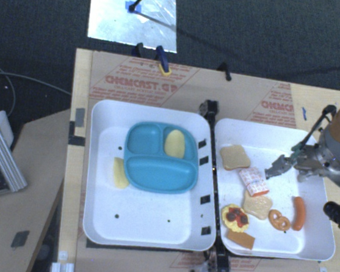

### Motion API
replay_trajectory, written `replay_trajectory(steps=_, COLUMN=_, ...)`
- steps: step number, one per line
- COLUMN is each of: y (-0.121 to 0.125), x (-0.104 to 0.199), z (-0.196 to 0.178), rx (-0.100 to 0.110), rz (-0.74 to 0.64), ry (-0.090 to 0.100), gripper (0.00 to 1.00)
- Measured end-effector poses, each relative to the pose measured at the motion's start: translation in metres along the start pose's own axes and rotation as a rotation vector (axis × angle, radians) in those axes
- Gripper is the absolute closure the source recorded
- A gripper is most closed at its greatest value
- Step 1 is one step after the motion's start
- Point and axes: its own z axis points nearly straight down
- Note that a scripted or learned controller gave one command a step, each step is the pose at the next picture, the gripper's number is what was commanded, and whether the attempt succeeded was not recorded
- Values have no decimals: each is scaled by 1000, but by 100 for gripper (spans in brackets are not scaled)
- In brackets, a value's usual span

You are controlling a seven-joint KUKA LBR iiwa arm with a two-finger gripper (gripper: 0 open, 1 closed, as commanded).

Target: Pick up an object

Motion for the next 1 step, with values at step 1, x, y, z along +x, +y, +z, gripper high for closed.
replay_trajectory(steps=1, y=1, x=0, z=-11, rx=-3, rz=-2, ry=0, gripper=100)
